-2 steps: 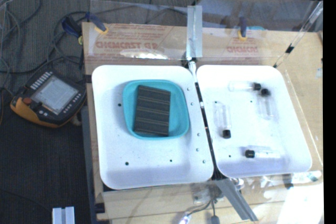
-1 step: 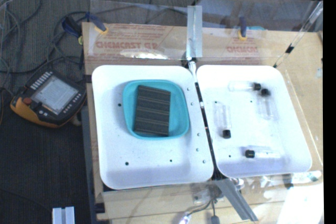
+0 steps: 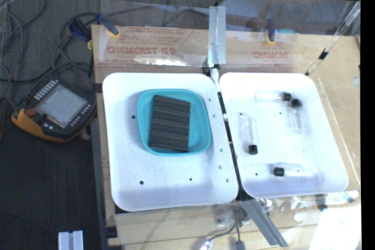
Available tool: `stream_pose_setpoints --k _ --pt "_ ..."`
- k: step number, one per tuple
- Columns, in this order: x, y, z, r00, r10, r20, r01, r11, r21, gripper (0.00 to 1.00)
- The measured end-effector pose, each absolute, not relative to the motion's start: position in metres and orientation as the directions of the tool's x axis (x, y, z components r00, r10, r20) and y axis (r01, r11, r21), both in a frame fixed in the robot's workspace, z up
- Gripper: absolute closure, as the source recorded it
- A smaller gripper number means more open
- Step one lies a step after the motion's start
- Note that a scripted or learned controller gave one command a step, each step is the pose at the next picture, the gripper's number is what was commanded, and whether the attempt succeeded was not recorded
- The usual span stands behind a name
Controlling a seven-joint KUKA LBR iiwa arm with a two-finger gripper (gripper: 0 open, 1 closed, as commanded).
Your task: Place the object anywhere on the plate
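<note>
A dark grey ribbed rectangular block [image 3: 170,123] lies on a teal plate [image 3: 202,133] in the middle of the left white bin [image 3: 126,173]. The block rests flat, its long side running front to back, and covers most of the plate's centre.
The right white bin [image 3: 328,167] holds several clear plastic tubes with black caps, among them one at the back [image 3: 275,97], one in the middle [image 3: 249,133] and one near the front [image 3: 290,171]. A clear screen stands behind the bins. A teach pendant [image 3: 55,111] lies on the floor at left.
</note>
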State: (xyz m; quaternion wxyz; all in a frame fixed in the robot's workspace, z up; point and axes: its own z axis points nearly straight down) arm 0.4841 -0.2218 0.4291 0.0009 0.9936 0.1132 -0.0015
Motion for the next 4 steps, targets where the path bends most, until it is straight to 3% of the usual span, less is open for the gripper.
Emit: stream_pose_setpoints --k 4 --pt "0.4841 -0.2218 0.4291 0.974 0.225 -0.003 0.225 -0.974 0.001 0.00"
